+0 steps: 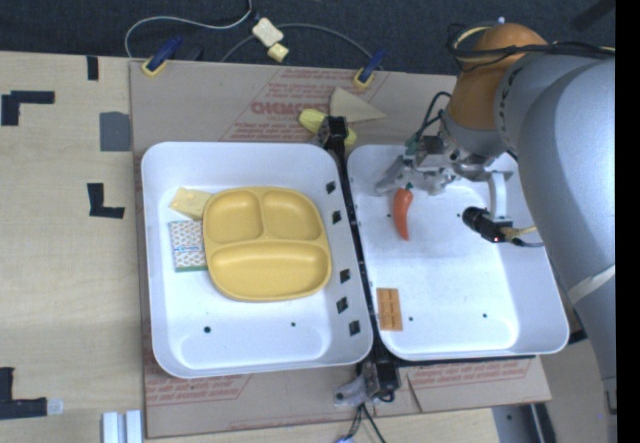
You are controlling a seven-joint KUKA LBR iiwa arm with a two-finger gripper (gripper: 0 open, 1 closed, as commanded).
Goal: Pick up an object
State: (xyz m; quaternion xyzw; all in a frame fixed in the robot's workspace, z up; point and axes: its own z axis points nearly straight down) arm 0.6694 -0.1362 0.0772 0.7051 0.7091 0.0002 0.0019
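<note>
With the orange carrot-shaped object lying just below the gripper, whose opening cannot be judged from here, centre over its midsection, descend squarely, then close before lifting.

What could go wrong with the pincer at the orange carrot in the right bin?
1. The carrot is slim and tapered, and the view shows no sure grip by the pincer; it may slip out or stay behind.
2. The pincer works close to the rear wall of the right bin, so it might knock that wall.
</note>
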